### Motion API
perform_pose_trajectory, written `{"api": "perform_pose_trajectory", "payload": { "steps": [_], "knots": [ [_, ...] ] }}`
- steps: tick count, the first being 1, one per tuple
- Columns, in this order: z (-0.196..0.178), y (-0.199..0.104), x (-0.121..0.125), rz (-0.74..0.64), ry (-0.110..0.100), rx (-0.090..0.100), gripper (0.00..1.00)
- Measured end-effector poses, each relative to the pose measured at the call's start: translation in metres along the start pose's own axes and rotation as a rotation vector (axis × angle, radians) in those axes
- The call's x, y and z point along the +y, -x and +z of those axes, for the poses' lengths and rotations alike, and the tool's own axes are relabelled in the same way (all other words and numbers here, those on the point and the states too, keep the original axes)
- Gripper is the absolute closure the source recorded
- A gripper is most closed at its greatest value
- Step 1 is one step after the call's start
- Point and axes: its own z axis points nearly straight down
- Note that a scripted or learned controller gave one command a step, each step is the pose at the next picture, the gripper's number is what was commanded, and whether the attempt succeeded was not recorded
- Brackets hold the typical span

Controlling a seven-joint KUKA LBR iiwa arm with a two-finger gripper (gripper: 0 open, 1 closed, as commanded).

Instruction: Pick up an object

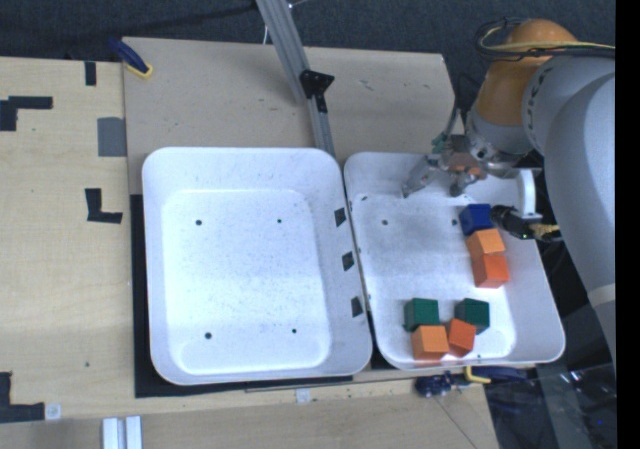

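Trouble, as I judge it, would come from the crowding: the blue block [476, 218] touches the tall orange block [488, 257], so a careless descent could nudge both and close on nothing. My pincer [432, 175] hangs over the far end of the right bin [400, 257], its fingers spread and holding nothing. Relative to the pincer, the blue block lies near, toward the bin's outer wall; green and orange cubes cluster farther off.

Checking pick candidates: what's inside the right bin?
Right bin: blue block, orange block, two green blocks, two orange blocks. The arm covers its far right corner.
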Motion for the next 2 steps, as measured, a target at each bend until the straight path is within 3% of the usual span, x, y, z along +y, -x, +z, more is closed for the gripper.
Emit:
{"api": "perform_pose_trajectory", "payload": {
  "steps": [1,2],
  "knots": [
    [-0.010,0.000,0.000,-0.001,0.000,-0.001,1.00],
    [-0.070,-0.006,-0.006,-0.001,0.020,0.001,1.00]
  ]
}}
